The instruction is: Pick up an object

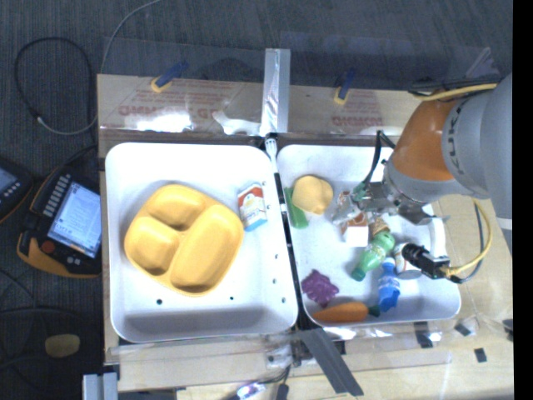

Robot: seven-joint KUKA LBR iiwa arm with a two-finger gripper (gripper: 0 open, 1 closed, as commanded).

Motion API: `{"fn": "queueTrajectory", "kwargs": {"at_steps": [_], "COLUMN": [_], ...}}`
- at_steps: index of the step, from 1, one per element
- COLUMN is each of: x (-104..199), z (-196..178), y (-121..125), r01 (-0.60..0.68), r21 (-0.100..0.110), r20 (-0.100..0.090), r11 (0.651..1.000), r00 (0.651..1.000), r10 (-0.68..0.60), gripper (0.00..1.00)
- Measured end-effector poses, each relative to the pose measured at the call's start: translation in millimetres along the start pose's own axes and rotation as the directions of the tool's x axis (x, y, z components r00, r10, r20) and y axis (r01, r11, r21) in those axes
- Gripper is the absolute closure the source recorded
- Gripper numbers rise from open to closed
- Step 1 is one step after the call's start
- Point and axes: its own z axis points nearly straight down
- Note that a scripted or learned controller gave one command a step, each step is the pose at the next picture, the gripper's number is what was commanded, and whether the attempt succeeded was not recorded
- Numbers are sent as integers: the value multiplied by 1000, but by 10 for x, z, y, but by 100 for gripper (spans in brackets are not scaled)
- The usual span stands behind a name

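Observation:
My gripper [356, 209] is low in the right bin [433, 307], at its middle. Directly below it lies a small white and red object [356, 232]. A yellow round object [311, 193] sits just to the gripper's left. A green bottle [372, 257] and a blue bottle [388, 288] lie below it. A purple grape bunch [320, 288] and an orange carrot [340, 312] rest near the front wall. A green piece [296, 207] leans on the bin's left wall.
The left bin [133, 307] holds a large yellow lobed object [181, 237] and a small red and white carton [252, 206] by its right wall. The arm's orange band [420, 144] hangs over the right bin's far right corner. A yellow cable [479, 244] loops beside it.

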Motion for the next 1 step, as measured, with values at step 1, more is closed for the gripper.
{"fn": "queueTrajectory", "kwargs": {"at_steps": [1], "x": [101], "z": [23], "y": [546], "r01": [-8], "r21": [22], "r20": [-2], "r11": [1000], "r00": [1000], "r10": [8], "gripper": [100]}}
